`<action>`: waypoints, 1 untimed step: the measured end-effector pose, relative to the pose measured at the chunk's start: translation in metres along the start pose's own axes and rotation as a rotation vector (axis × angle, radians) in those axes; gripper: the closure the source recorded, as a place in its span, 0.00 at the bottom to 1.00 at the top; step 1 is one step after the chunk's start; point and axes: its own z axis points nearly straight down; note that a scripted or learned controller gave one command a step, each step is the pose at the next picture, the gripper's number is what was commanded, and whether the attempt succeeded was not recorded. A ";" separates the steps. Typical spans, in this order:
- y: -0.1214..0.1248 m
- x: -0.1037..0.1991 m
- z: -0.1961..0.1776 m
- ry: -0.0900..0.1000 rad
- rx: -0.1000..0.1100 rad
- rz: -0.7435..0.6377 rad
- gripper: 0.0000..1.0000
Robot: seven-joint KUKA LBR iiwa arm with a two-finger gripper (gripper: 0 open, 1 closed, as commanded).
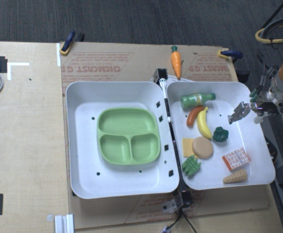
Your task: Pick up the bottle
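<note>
A green bottle [196,100] lies on its side at the back of the right bin [258,144], its neck pointing right. My gripper [243,111] hangs over the right side of that bin, about a hand's width to the right of the bottle and a little nearer the front. Nothing shows between its fingers, and their state is hard to read from here.
In the right bin lie a red sausage [195,115], a banana [204,124], broccoli [220,134], a bun [203,148], cheese, a green vegetable [191,166], a red box [236,158] and a cone [235,177]. The left bin holds a green divided plate [129,136]. A carrot [176,61] lies behind the bins.
</note>
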 end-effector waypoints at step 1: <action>0.000 0.000 -0.010 -0.001 -0.001 -0.001 1.00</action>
